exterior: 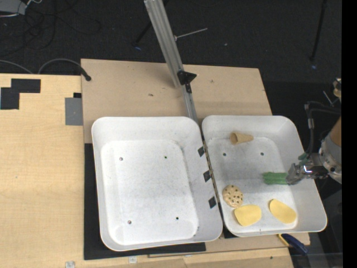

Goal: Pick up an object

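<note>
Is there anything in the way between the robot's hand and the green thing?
No. The hand is right at the green thing's end in the right bin. The cookie and two yellow pieces lie nearer the front.

Bench (139, 88): tan board top, centre frame, w/ a lighter wood panel (39, 166) along the left edge. Directly on it: 2 shallow white bins side by side, left bin (103, 130) at lower centre, right bin (281, 124) at lower right, rims touching. Black mat (89, 205) shows under the left bin's left edge. Slanted metal rail (167, 43) rises from the bench's upper centre.
</note>
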Available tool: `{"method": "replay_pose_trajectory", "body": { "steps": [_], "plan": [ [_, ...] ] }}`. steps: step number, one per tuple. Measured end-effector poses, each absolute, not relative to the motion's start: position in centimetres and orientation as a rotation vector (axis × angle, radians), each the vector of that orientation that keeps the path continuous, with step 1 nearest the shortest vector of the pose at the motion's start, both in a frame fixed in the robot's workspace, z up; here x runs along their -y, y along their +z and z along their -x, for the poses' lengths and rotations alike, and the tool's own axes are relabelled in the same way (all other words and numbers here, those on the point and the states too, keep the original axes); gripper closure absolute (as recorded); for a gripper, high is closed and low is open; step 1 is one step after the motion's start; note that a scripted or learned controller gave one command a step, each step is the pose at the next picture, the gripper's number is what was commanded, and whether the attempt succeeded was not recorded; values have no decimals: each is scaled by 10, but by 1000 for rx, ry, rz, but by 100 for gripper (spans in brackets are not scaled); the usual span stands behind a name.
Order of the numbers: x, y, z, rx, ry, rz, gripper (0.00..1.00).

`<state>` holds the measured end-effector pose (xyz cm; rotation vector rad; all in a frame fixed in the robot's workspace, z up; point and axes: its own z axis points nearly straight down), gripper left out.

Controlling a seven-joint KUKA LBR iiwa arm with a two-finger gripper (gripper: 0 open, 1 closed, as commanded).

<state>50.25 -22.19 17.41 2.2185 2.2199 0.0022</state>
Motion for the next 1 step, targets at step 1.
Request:
{"method": "replay_pose_trajectory", "body": {
  "steps": [1],
  "plan": [
    [222,216,-505,-2221,2,-2218,100]
  ]
}}
